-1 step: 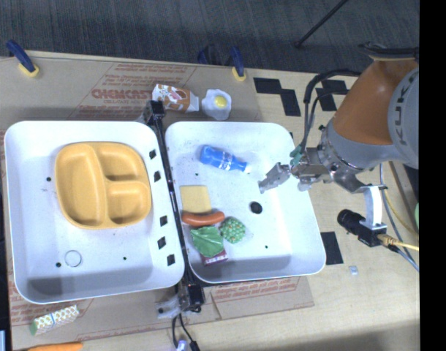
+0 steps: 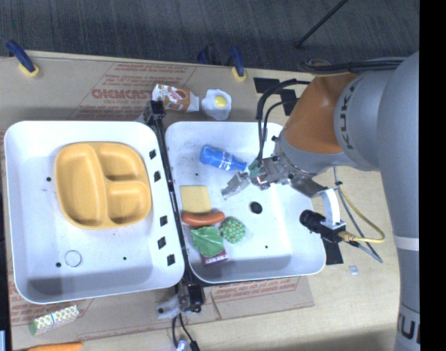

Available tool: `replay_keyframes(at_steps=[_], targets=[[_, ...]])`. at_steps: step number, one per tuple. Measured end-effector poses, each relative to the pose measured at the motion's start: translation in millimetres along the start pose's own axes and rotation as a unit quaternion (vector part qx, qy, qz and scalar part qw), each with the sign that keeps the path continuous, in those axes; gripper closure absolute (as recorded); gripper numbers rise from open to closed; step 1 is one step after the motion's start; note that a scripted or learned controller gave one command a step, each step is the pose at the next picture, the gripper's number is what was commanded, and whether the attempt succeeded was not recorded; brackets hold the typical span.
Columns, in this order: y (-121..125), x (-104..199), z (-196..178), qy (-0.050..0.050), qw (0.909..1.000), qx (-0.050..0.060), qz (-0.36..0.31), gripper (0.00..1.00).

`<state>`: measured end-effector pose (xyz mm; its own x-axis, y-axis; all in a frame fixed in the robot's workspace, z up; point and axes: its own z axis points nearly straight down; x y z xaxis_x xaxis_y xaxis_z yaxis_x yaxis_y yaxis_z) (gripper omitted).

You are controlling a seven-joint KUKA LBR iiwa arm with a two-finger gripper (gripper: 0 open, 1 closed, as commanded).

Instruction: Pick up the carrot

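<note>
the gripper (image 2: 234, 185) hangs in the right bin (image 2: 281, 258), fingers spread and ungrasping, near the blue bottle (image 2: 221, 158).

One fixed camera looked down at a slant on both bins (image 2: 18, 218) from above the bench (image 2: 99, 86); arm (image 2: 369, 123) entered from right.

Dark grey carpet floor (image 2: 135, 13) beyond a cardboard-covered bench (image 2: 99, 79).
</note>
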<state>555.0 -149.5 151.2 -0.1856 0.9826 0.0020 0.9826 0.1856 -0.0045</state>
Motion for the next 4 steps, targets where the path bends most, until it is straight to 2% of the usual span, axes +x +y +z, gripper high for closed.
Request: replay_keyframes(at_steps=[1,2,3,4], targets=[[10,49,60,0.001,0.9929,0.001,0.119,0.0],[10,49,50,0.001,0.993,0.003,0.118,1.0],[2,-11,-23,0.0,0.9873,-0.001,0.159,1.0],[-69,-22,-110,0.0,0.9702,-0.001,0.242,1.0]])
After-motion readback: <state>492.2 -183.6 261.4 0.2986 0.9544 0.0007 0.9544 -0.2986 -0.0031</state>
